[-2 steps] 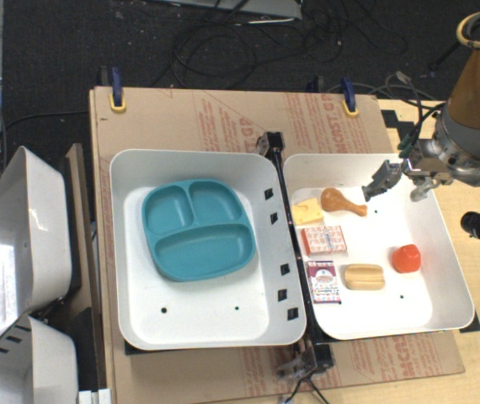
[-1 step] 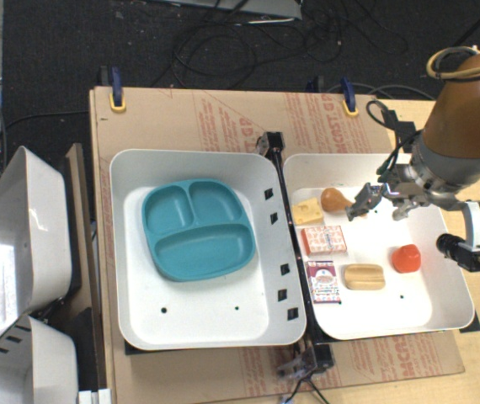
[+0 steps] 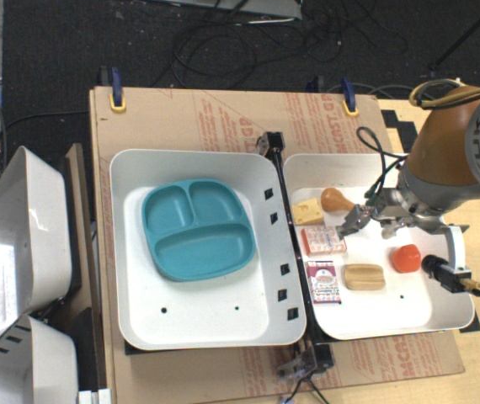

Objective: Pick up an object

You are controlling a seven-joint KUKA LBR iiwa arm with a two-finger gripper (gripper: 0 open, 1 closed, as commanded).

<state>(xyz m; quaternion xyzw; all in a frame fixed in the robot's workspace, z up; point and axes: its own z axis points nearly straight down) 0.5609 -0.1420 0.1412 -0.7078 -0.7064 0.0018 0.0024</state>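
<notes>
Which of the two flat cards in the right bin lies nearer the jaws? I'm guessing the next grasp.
The upper card, the paler one just under the gripper. The darker card lies below it, toward the bin's front edge.

Your arm (image 3: 455, 154) comes in from the right, its orange band bulking above the grey wrist, bent low and angled leftward, with the dark pincer (image 3: 356, 220) at its tip pointing left and downward.
</notes>
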